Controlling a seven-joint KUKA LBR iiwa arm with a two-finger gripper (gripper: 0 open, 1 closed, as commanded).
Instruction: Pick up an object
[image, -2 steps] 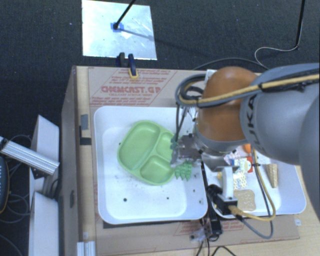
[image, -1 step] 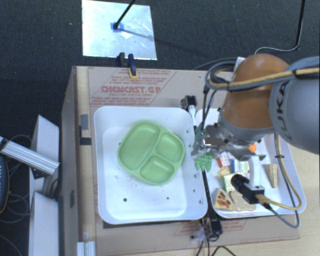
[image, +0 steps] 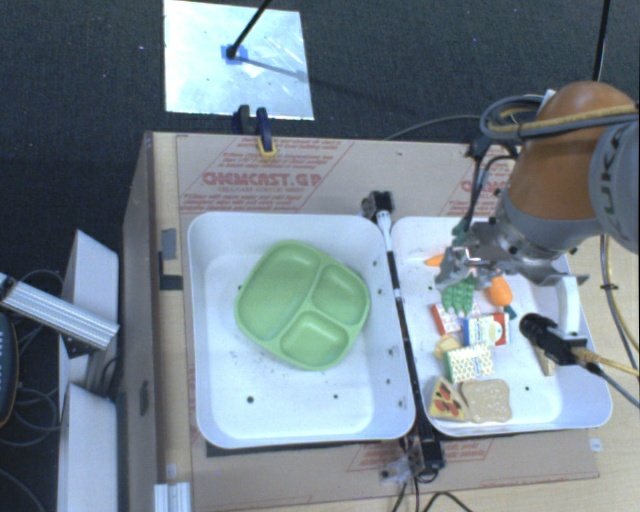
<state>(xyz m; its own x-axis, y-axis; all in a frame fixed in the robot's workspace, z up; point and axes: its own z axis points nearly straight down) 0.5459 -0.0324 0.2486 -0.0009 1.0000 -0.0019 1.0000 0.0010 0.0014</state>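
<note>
Grey end effector (image: 466, 268) low over right bin (image: 580, 400), just above green toy (image: 459, 296); grip state impossible to tell. Cardboard-covered surface (image: 270, 175) on dark carpet (image: 70, 120).

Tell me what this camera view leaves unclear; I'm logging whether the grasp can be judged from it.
- Gripper: its fingertips blur into the green toy below, so open or shut is unreadable, as is any contact.
- Orange piece: mostly hidden by the gripper body.
- Small packets in the right bin: print too small to read.
- Arm: cut off by the right edge.
</note>
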